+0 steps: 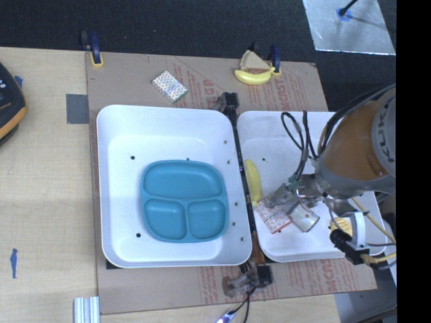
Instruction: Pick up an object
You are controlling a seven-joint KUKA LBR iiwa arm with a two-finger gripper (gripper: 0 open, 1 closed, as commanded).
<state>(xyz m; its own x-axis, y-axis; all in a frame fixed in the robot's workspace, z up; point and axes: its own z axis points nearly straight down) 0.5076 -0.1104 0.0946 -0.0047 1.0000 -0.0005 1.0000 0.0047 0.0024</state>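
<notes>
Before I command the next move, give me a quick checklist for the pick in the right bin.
1. Gripper over right bin: ok.
2. Target near it, red-and-white packet: ok.
3. Object held: cannot tell.
4. Yellow object close by at the bin's left wall, possible bump: not ok.
5. Black cables loop over the bin: cannot tell whether they snag.
6. Left bin with blue divided plate away from arm: ok.

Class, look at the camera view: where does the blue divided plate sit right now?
The blue divided plate lies flat in the left white bin, near its middle, well apart from the gripper, which is over the right bin.
</notes>
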